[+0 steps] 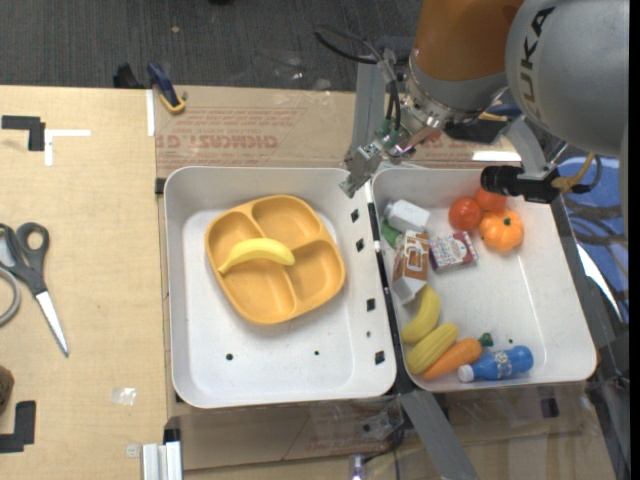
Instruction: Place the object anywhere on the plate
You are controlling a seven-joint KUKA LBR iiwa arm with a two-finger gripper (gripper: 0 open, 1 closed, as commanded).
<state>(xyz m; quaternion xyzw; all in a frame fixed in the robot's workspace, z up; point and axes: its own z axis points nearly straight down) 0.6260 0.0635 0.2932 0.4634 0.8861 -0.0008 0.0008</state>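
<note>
One banana [256,255] lay on the plate [283,306], stretched across the ridge between the near-left and far compartments, its curve bowed upward toward the far side. The plate sat in the left bin [268,373], a little toward its far-left part. Judging by that, the object appeared to be where the task wanted it.

The gripper [362,170] hung over the far end of the wall shared by the two bins, well apart from the banana and with nothing visibly in it. Whether it stood wide or narrow could not be told from this slant.

As for handling, the banana looked like a toy: probably light, stiff and hollow, with a smooth skin that could slip under a weak pinch. Its bend meant the ends tapered away, so the best hold would likely be across the thick middle, jaws set square to its length. A grip near a tip would probably make it swing or squirt out. It looked unlikely to break if dropped, though it might roll on the plate's ridges.

The right bin [540,298] held a jumble of other items, among them a small orange [501,231] and a blue bottle [498,364].
</note>
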